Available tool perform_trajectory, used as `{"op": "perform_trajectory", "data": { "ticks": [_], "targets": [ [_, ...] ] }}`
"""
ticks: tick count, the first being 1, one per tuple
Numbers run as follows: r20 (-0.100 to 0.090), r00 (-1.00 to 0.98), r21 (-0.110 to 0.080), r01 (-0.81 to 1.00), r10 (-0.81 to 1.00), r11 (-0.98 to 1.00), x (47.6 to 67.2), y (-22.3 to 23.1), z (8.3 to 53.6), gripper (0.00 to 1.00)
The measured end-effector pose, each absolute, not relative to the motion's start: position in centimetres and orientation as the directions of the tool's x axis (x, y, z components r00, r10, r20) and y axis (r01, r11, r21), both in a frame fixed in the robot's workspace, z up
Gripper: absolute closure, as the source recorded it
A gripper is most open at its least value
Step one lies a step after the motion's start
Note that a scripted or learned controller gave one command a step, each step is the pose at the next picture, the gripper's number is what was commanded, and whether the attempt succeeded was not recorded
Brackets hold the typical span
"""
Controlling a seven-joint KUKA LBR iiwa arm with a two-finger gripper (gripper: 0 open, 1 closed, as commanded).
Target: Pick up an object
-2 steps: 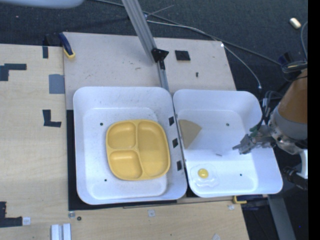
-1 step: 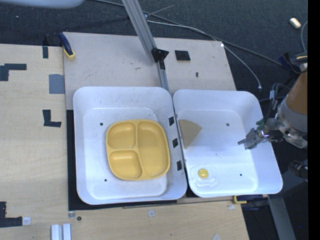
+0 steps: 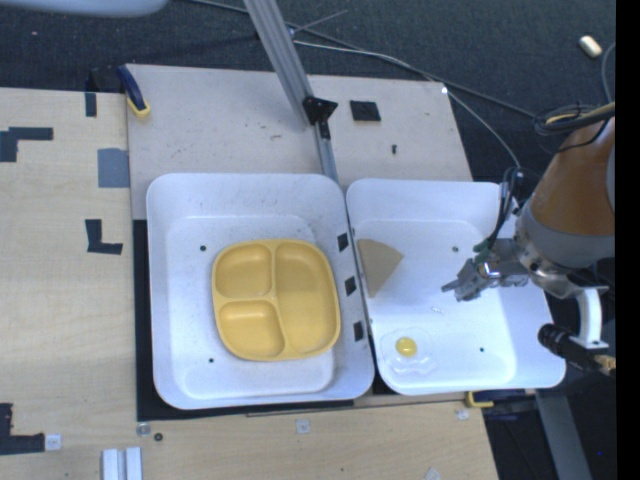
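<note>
Two white bins sit side by side on the desk [image 3: 240, 118], and the arm [image 3: 572, 203] reaches in from the right with its orange band bright above the wrist. In the left bin [image 3: 180, 208] lies one yellow tray [image 3: 275, 300], with three compartments, flat, its long axis running from far to near, tilted slightly to the right at the near end. Over in the right bin [image 3: 440, 200] there are two things. One tan wedge [image 3: 377, 263] lies against the left wall, its point aimed down toward the near-left and its broad side facing far-right. One fried egg toy [image 3: 408, 351] lies by the near wall, yellow yolk on a white that barely stands out from the bin floor; it is round, so no direction to call there. The tool [image 3: 462, 287] is low over the right bin's middle, pointing left, between wedge and egg but well clear of both. Its fingers look slightly parted at the tips, a narrow gap only, and nothing sits between them. Whether the tips touch the bin floor, I can't tell from up here.
</note>
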State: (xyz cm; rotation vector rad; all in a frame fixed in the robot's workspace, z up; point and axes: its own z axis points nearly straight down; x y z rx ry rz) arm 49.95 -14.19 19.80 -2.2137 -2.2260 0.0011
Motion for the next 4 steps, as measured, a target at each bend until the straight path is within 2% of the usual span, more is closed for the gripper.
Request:
{"op": "perform_trajectory", "data": {
  "ticks": [1, 3, 4],
  "targets": [
    [0.001, -0.006, -0.001, 1.0, 1.0, 0.006, 50.9, -9.6, 20.1, 1.0],
    [0.002, -0.008, -0.002, 1.0, 1.0, 0.008, 51.0, 2.9, 21.5, 1.0],
    [0.001, -0.008, -0.003, 1.0, 1.0, 0.008, 49.8, 8.0, 21.8, 1.0]
  ]
}}
